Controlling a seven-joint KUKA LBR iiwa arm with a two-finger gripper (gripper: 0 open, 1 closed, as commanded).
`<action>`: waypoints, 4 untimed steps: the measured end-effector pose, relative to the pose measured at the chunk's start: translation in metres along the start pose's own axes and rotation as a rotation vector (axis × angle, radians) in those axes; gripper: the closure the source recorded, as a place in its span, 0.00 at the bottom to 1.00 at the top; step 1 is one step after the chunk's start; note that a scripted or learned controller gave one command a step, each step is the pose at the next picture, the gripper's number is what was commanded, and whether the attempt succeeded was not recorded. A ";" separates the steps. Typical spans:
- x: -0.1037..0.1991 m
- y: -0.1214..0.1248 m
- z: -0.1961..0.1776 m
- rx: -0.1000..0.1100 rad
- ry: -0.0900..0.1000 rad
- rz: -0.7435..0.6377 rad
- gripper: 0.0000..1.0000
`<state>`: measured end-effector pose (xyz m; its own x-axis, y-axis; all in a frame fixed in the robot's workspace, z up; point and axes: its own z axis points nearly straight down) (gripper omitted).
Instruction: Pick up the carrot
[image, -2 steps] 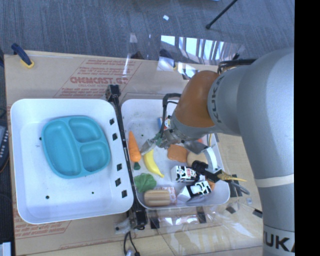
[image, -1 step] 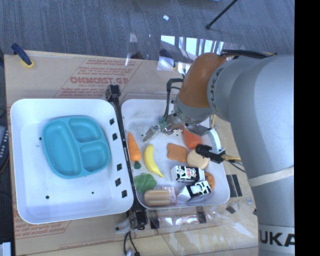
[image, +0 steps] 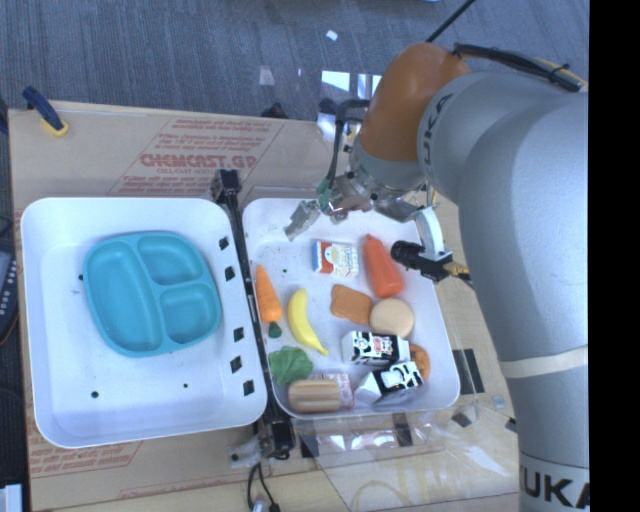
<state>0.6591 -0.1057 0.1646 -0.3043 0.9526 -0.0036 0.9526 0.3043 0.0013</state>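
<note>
The carrot (image: 266, 293) is orange with a green stub at its near end. It lies lengthwise along the left wall of the right bin (image: 270, 222). My gripper (image: 316, 213) hovers over the far left corner of that bin, roughly a carrot's length beyond the carrot's tip. Its fingers (image: 299, 219) stand apart and hold nothing. The grey arm with its orange band reaches in from the right, above the bin's far edge.
Beside the carrot lie a banana (image: 305, 320) and a green vegetable (image: 290, 362). A small white carton (image: 335, 257), a reddish sausage shape (image: 381, 266), a bun (image: 392, 317), two black-and-white cartons (image: 375, 347) and a hot dog (image: 320, 393) crowd the right bin. A blue divided plate (image: 152, 292) sits in the left bin (image: 50, 400).
</note>
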 end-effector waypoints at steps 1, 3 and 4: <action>0.085 -0.067 -0.030 0.006 0.005 -0.050 0.00; 0.041 -0.104 -0.027 0.009 0.000 0.307 0.00; 0.042 -0.094 0.060 0.004 0.001 0.267 0.00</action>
<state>0.5572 -0.0945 0.1039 -0.0422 0.9991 -0.0031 0.9991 0.0422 -0.0017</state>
